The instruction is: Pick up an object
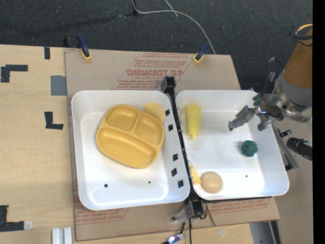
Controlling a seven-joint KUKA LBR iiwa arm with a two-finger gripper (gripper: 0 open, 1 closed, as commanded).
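My gripper (251, 122) hangs over the right part of the right bin (274, 189), its two dark fingers spread open with nothing between them. A small dark green lump (249, 148) lies on the bin floor just below it. A yellow cone-shaped object (193, 120) lies at the bin's left side, well left of the fingers. A beige ball (211, 182) rests near the front left corner, with a small yellow piece (194, 175) beside it.
The left bin (86, 187) holds a yellow divided plate (131, 136) and a pale yellow round piece (154, 109) behind it. A black divider (175, 141) runs between the bins. Blue and yellow clamps (84, 47) pin the cardboard sheet at the back.
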